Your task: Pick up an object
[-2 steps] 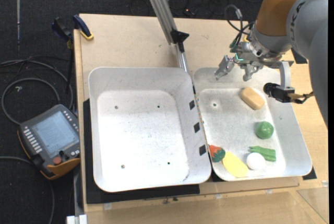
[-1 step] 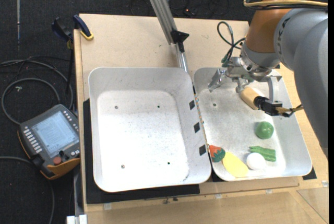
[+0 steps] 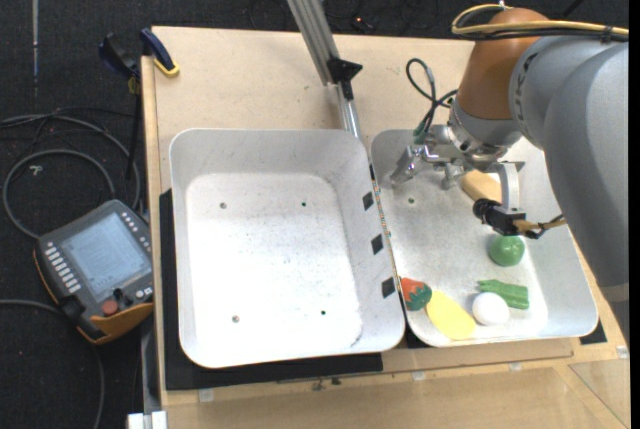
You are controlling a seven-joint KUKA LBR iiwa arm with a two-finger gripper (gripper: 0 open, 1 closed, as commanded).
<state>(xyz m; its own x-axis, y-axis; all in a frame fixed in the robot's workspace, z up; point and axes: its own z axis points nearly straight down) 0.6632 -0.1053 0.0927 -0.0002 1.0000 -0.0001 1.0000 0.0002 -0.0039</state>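
Note:
My gripper (image 3: 432,163) hangs over the far part of the right bin (image 3: 440,227), below the orange band of the arm. A tan block (image 3: 484,185) lies just right of it, partly under the wrist. Nearer the front of this bin sit a green ball (image 3: 506,249), a green ridged piece (image 3: 506,293), a white ball (image 3: 490,309), a yellow oval piece (image 3: 450,318) and a small red and orange item (image 3: 415,295) by the left wall. Whether the gripper touches the tan block is hidden.
The left bin (image 3: 200,167) sits beside the right one, their walls meeting mid-bench. A slanted metal pole (image 3: 305,7) ends near the bins' far junction. Black cables (image 3: 425,92) loop by the wrist. A teach pendant (image 3: 95,262) lies off the bench at left.

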